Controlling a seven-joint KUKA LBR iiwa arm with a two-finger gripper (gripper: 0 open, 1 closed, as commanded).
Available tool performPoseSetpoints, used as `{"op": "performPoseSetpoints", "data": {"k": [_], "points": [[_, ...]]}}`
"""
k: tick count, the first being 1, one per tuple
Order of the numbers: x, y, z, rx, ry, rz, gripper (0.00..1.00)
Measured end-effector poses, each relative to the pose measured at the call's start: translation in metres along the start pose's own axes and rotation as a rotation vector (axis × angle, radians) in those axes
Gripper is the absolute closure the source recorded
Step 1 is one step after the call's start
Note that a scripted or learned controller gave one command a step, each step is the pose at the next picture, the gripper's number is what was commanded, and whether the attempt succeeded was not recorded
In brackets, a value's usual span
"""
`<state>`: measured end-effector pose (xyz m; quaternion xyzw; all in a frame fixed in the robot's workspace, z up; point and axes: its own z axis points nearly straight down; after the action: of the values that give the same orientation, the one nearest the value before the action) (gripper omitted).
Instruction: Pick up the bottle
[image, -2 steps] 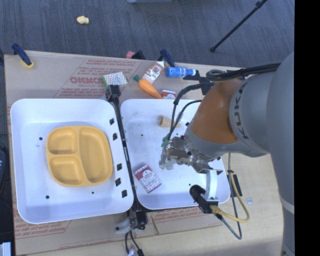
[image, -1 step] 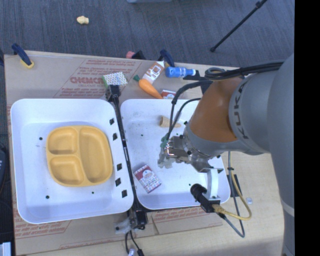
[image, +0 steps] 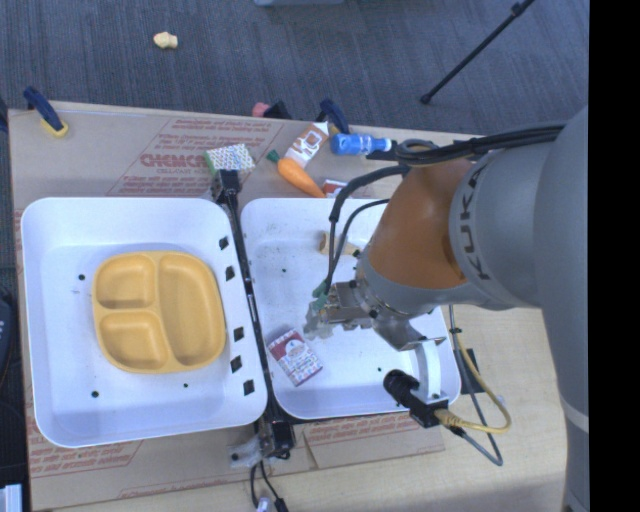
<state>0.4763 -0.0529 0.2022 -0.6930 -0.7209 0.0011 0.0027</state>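
Gripper (image: 325, 318) low in right bin (image: 290, 225), near a small carton (image: 296, 359); can't tell finger state. Bottle (image: 304, 146) lies outside, far side. Pick not started.

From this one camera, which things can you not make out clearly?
- The gripper: the arm's wrist covers most of it, so its state is unclear.
- The right bin: the arm hides its far right part.
- The bottle outside the bins: its label is too small to read.
- The small carton: its print is blurred.
- The blue thing: cables partly cover it.
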Motion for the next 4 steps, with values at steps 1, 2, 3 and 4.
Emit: {"op": "performPoseSetpoints", "data": {"k": [1,2,3,4], "points": [[0.012,0.001,-0.032,-0.004,-0.003,-0.333,1.00],[0.080,0.003,0.003,0.000,-0.002,-0.329,1.00],[0.054,0.002,-0.108,-0.004,-0.004,-0.323,1.00],[0.127,0.004,-0.043,0.000,-0.004,-0.468,1.00]]}}
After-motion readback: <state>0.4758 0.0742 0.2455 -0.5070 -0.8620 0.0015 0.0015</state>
